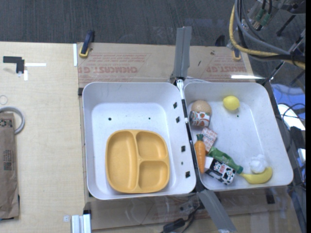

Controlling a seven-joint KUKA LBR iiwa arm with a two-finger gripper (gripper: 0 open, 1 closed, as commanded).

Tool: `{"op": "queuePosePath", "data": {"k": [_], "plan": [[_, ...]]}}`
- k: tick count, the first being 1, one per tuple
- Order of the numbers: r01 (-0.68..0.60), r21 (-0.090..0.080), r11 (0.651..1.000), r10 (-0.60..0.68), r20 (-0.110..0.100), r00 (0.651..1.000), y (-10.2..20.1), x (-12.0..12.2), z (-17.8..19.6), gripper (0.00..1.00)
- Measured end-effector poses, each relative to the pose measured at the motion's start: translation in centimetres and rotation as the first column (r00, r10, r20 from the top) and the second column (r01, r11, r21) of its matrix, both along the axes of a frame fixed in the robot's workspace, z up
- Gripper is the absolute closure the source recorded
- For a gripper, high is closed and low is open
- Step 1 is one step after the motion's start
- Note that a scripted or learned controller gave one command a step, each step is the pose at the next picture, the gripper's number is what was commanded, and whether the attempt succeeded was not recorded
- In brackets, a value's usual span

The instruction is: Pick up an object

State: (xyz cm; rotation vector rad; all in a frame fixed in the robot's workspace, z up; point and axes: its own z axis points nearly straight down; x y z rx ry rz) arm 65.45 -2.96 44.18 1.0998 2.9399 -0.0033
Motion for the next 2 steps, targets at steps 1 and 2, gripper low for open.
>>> {"op": "queuePosePath", "data": {"k": [1, 2], "plan": [[-0.093, 0.001, 0.996, 0.093, -0.002, 0.996, 6.2, -2.7, -4.8, 1.00], [-0.342, 0.002, 0.940, 0.342, -0.001, 0.940, 4.2, -6.6, -12.3, 1.00]]}}
